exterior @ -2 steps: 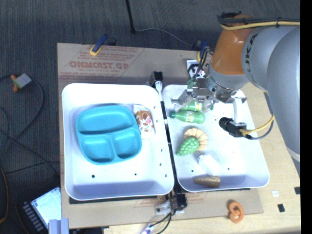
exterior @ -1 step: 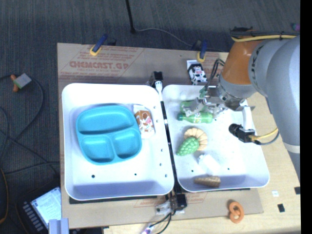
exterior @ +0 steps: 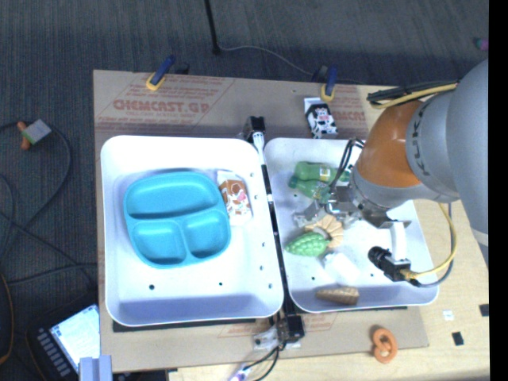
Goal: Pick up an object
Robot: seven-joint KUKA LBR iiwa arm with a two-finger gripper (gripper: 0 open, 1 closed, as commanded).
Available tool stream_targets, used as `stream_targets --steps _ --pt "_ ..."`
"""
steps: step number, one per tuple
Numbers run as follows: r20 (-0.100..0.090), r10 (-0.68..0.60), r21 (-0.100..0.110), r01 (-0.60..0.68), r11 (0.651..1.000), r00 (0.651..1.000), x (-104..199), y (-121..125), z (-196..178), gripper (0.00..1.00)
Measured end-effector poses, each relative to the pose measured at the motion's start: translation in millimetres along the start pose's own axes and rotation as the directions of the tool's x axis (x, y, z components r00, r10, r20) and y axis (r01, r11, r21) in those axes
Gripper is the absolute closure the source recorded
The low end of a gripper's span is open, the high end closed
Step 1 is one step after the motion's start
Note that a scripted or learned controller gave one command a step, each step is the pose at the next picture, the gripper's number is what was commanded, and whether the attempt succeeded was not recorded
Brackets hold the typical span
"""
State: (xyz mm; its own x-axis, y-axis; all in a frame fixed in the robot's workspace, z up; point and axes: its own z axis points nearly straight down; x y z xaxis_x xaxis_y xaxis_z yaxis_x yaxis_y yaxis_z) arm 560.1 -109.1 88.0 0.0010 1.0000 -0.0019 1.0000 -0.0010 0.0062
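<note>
My gripper (exterior: 321, 210) reaches into the right bin (exterior: 413, 292) from the right, low over the pile in its middle. Directly under and beside it lie a tan ridged object (exterior: 329, 228) and a green knobbly object (exterior: 305, 245), which touch each other. A green bottle (exterior: 311, 175) lies just behind the gripper, partly hidden by the wrist. A brown cork-like piece (exterior: 338, 294) rests near the bin's front wall. Nothing is visibly held.
The left bin (exterior: 159, 304) holds a blue divided plate (exterior: 175, 217) and a small brown-and-white packet (exterior: 234, 197) beside it. An orange ring (exterior: 384, 341) lies on the bench in front of the right bin. Clamps sit at the board's back edge.
</note>
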Motion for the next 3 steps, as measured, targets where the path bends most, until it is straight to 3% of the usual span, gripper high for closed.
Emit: stream_targets --steps 1,2,3 --pt "0.003 0.001 -0.003 -0.001 1.0 1.0 -1 1 -10 1.0" --pt "-0.001 -0.003 0.001 0.003 1.0 1.0 52 54 -132 1.0" --pt "0.0 -0.003 0.006 0.003 1.0 1.0 51 53 -139 1.0"
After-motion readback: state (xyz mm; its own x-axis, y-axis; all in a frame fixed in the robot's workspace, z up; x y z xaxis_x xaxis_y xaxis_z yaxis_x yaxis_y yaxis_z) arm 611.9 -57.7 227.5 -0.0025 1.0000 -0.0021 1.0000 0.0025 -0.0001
